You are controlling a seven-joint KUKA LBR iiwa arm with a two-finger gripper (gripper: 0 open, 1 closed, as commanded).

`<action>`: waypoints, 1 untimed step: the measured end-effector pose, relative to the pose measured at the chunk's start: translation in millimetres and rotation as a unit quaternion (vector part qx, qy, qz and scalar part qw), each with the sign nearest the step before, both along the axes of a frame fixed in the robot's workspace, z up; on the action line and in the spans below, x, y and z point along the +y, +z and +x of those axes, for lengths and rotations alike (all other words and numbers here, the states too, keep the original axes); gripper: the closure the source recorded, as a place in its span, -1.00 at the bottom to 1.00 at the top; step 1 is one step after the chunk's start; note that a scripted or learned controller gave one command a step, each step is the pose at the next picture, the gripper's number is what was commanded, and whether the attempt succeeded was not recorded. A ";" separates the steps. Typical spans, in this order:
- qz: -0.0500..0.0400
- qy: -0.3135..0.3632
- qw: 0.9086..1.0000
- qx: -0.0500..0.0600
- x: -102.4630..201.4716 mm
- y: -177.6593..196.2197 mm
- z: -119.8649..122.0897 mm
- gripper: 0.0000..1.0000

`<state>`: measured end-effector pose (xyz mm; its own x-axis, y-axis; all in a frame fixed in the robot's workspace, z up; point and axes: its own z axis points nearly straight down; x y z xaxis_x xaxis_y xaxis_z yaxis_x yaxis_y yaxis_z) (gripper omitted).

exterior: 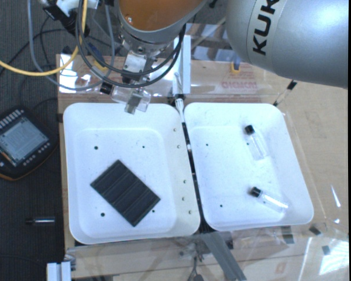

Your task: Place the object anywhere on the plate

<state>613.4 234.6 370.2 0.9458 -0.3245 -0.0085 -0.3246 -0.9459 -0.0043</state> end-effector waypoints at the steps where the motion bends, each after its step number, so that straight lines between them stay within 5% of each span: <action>1: 0.003 -0.002 1.000 0.004 1.1 7.1 0.5 1.00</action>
